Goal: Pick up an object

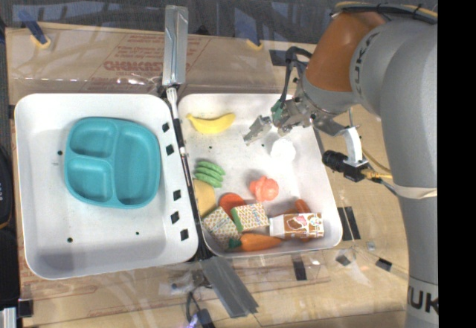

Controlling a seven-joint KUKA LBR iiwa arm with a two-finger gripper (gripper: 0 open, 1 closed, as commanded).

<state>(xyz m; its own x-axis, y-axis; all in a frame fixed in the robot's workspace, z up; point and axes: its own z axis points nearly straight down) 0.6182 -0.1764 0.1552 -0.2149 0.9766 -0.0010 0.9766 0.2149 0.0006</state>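
The gripper [269, 127] hovers over the right bin [316, 152], just right of the banana [211, 123]; whether its 2 fingers are apart or closed, I cannot tell, and nothing shows between them. The banana's long axis runs left-right, pointing toward the gripper.

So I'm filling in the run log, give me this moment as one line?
phase: reaching | end effector: above right bin, near banana | grasp: none seen | left bin: teal plate
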